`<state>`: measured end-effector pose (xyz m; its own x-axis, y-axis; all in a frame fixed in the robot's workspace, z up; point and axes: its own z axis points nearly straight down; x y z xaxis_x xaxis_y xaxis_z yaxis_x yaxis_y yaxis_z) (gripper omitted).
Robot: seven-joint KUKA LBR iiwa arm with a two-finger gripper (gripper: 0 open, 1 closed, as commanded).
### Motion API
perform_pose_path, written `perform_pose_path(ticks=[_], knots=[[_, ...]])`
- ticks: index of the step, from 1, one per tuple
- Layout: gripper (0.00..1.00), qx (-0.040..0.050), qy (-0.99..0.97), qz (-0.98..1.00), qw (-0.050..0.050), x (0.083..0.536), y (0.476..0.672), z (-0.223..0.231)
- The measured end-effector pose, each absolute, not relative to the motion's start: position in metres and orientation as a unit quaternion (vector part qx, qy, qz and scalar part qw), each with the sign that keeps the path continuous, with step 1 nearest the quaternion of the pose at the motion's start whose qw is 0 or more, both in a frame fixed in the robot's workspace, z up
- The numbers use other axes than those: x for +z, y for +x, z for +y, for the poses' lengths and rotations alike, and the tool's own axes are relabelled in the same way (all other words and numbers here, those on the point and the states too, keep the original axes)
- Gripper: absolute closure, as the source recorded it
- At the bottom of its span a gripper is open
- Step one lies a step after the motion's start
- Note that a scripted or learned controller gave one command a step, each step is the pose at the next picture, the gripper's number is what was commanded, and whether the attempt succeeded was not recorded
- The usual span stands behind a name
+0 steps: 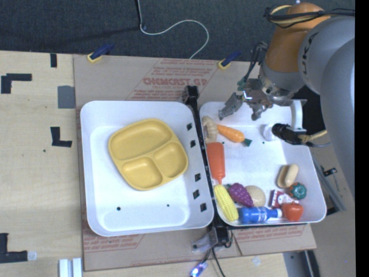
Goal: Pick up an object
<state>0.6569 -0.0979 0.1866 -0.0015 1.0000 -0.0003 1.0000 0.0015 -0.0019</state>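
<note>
My gripper (242,111) hangs over the far end of the right bin (271,154), its two fingers spread open with nothing between them. Just in front of it lies an orange carrot (230,134), with a pale cream piece (209,128) to its left against the bin wall. A red-orange sausage (215,160) lies lengthwise along the left wall. At the near end sit a yellow corn cob (225,202), purple grapes (240,193), a blue bottle (258,214), a hot dog bun (287,175) and a red tomato (293,211).
The left bin (98,201) holds a yellow divided plate (148,153). A small green ball (298,191) and a red-and-white packet (279,199) crowd the right bin's near right corner. Bare floor shows in the right bin's middle (253,160).
</note>
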Motion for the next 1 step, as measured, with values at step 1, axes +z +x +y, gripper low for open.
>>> perform_pose_path(ticks=[1], knots=[[1.0, 0.0007, -0.706, -0.708, 0.001, 0.1965, 0.657, -0.0969]])
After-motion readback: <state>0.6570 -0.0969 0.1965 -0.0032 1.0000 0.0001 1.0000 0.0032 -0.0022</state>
